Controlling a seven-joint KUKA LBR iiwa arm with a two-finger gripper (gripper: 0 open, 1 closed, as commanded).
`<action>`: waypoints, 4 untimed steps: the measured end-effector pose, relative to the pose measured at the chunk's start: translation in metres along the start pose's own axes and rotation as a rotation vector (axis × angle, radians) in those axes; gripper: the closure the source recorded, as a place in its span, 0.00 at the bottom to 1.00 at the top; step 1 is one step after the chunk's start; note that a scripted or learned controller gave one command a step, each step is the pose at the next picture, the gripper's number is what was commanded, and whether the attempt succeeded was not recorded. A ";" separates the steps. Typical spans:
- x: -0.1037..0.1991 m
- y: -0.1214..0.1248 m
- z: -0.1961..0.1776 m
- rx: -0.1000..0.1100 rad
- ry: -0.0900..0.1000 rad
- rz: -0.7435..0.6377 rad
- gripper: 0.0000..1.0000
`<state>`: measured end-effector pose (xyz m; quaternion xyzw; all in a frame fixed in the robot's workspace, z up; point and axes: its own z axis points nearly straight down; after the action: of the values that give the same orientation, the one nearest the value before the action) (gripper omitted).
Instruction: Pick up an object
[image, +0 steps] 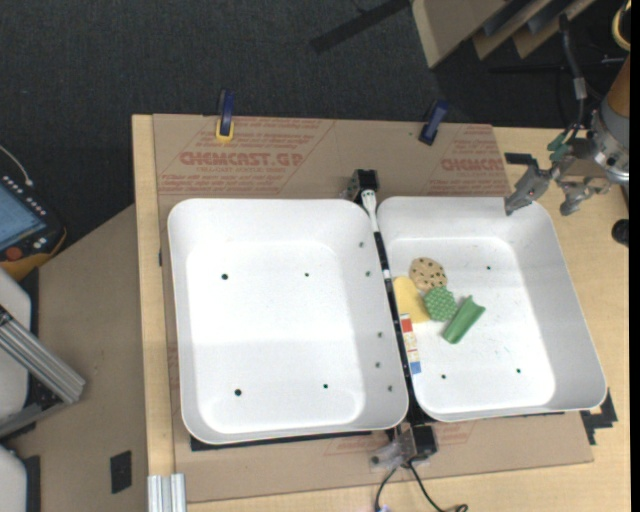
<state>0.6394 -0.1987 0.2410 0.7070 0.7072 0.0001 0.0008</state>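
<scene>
In the right bin (540, 250), a small cluster lies near its left wall. It holds a round tan cookie with dark specks (427, 271), a yellow block (407, 298), a green patterned piece (438, 302) and a green cylinder (463, 321). My gripper (545, 196) hangs above the bin's far right corner, well apart from the cluster. Its two fingers are spread, with nothing between them.
The left bin (200, 300) sits beside the right one, with a black divider strip (385, 280) between them. Both rest on a cardboard sheet (300, 150) held by a blue clamp (226, 115) and a second clamp (434, 120) at the back.
</scene>
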 end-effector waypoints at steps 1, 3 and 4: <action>0.000 0.001 -0.011 -0.004 -0.002 -0.001 1.00; -0.026 -0.162 -0.099 -0.011 -0.005 0.005 1.00; 0.044 -0.160 -0.039 0.007 0.005 -0.006 1.00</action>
<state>0.4794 -0.1552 0.2796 0.7048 0.7094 -0.0005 -0.0037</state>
